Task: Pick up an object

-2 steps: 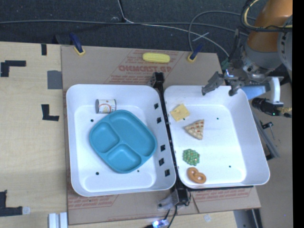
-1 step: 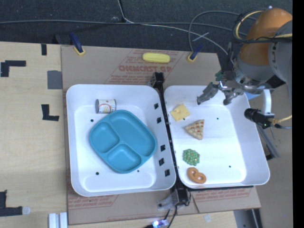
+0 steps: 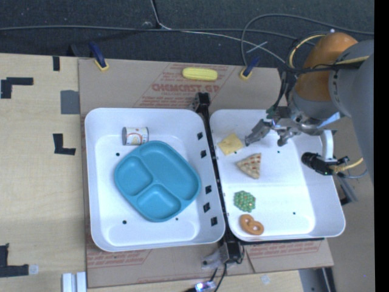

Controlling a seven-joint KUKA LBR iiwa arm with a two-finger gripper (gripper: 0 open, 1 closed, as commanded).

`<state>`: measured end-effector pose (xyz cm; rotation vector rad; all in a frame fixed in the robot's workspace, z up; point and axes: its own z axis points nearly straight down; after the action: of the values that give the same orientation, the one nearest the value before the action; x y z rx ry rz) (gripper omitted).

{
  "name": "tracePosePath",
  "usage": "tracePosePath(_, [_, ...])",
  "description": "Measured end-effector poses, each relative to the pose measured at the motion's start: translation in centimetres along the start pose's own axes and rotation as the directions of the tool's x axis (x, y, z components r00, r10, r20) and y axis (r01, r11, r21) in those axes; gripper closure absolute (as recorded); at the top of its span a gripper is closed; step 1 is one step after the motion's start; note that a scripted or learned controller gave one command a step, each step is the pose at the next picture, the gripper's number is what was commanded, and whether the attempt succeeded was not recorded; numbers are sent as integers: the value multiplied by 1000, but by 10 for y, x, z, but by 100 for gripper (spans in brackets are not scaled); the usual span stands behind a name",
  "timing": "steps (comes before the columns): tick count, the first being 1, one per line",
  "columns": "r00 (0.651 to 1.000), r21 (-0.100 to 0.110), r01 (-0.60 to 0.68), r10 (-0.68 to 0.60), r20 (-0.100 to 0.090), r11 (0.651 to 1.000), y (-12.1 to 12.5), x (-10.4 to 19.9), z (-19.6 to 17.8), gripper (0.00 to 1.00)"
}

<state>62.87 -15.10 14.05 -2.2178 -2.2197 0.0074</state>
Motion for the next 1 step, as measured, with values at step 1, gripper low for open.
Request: tracePosePath(1, [1000, -2, 1, -1, 0, 1000, 0, 1, 53, 0])
